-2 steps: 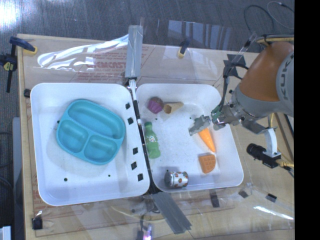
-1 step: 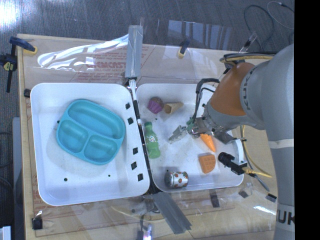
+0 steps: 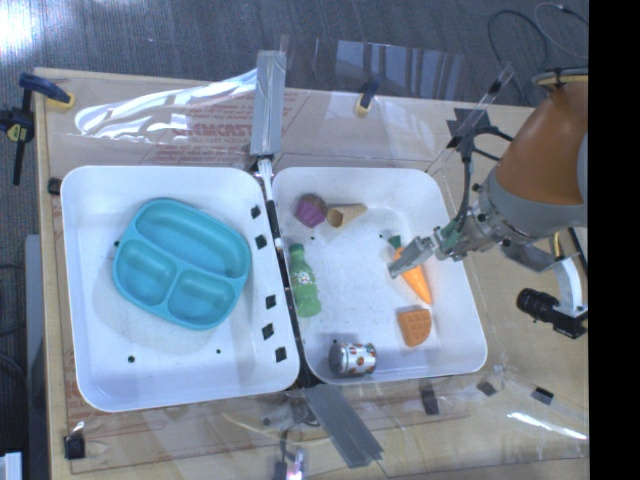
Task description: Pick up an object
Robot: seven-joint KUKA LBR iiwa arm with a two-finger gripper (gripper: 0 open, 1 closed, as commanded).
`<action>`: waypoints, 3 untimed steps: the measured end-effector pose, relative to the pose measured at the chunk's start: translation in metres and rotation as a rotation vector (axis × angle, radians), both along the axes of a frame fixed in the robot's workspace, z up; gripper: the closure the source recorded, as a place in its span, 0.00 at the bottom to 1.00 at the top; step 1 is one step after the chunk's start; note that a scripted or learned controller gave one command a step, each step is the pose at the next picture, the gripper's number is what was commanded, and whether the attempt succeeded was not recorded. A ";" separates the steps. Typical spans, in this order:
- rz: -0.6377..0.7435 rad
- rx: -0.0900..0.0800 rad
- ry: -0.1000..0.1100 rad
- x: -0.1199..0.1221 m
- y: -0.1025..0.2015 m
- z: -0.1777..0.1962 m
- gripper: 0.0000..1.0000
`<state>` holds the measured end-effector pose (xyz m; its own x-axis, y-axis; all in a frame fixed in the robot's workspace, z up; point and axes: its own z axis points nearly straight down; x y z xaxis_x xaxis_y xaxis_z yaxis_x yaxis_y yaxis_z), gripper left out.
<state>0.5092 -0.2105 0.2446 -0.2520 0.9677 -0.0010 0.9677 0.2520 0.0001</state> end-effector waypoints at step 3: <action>0.034 0.000 0.000 0.037 -0.001 -0.036 0.00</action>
<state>0.5466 -0.2114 0.2089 -0.2845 0.9587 -0.0010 0.9587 0.2845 0.0002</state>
